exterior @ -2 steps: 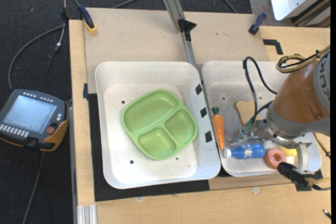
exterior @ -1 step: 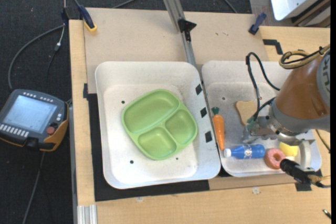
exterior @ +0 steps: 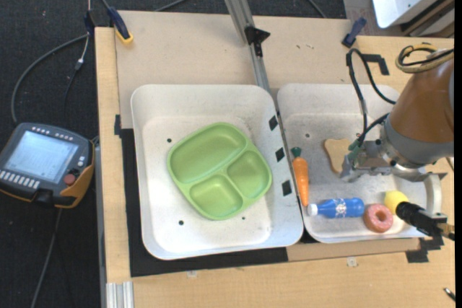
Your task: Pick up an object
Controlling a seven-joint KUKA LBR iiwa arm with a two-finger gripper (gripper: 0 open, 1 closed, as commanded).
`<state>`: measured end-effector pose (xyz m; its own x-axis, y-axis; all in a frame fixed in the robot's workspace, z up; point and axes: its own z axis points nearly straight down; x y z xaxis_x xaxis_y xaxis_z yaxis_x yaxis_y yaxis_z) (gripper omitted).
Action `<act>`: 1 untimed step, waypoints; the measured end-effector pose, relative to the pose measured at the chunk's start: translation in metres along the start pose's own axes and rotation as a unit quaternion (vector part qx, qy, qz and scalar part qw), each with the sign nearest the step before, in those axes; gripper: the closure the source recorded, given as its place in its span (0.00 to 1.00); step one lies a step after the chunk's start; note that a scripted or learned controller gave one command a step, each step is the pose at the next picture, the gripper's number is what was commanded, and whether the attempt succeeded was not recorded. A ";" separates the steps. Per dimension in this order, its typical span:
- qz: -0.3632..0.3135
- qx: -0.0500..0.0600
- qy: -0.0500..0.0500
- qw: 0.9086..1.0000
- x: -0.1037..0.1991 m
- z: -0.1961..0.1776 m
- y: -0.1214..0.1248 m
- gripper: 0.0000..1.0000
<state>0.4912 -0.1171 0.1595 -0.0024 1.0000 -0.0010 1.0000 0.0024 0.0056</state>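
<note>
The gripper [exterior: 351,164] (open or shut, I cannot tell) hangs low in the right bin [exterior: 317,99] against a tan piece [exterior: 335,151], the blue bottle [exterior: 338,208] lying crosswise just toward the front edge.

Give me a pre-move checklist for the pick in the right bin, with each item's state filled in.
1. Gripper over the right bin: ok, it is low inside the bin.
2. Target near the gripper: ok, the tan flat piece lies just beside it.
3. Object between the fingers: cannot tell, the wrist hides the fingertips.
4. Other items apart from the gripper: ok, the carrot, blue bottle, pink donut and yellow piece lie nearer the bin's front edge.
5. Left bin undisturbed: ok, the green divided plate lies flat in it.
</note>
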 end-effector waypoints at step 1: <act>0.001 -0.001 -0.001 1.000 -0.010 -0.057 0.001 1.00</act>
<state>0.4919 -0.1275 0.2164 -0.0006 1.0000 -0.0021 1.0000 0.0006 0.0075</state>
